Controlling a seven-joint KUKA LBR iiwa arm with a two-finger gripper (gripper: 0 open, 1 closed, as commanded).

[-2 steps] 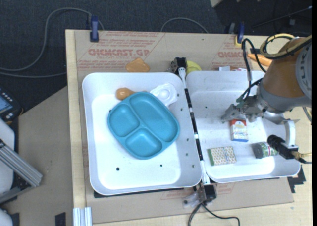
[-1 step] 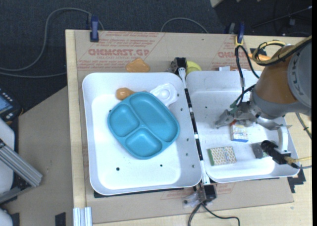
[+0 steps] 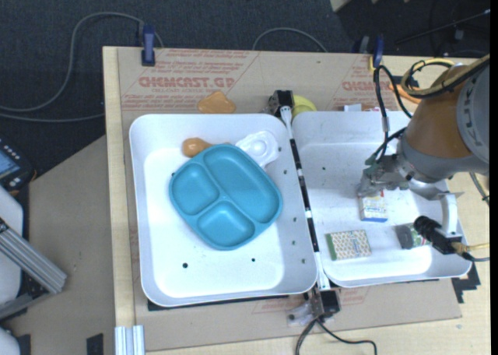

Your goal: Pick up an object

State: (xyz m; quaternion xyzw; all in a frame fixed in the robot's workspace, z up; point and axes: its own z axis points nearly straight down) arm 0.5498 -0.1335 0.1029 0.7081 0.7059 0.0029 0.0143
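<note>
My gripper (image 3: 377, 187) is low in the right bin (image 3: 334, 151), near its middle, with the grey and orange arm reaching in from the right. Just in front of it, touching or nearly touching, lies a small white box with blue print (image 3: 374, 210). Nearer the front wall lies a flat greenish-tan rectangular pad (image 3: 348, 244). In the left bin (image 3: 156, 252) a blue divided plate (image 3: 225, 196) lies flat. An orange piece (image 3: 195, 145) sits behind the plate's far left edge, and a white plastic piece (image 3: 259, 145) rests at its far right edge.
On the bench behind the bins lie an orange lump (image 3: 215, 102), a small black item (image 3: 279, 100) and a yellow object (image 3: 303, 104). Cables run along the right bin's far side. The bins' walls meet between the plate and the gripper.
</note>
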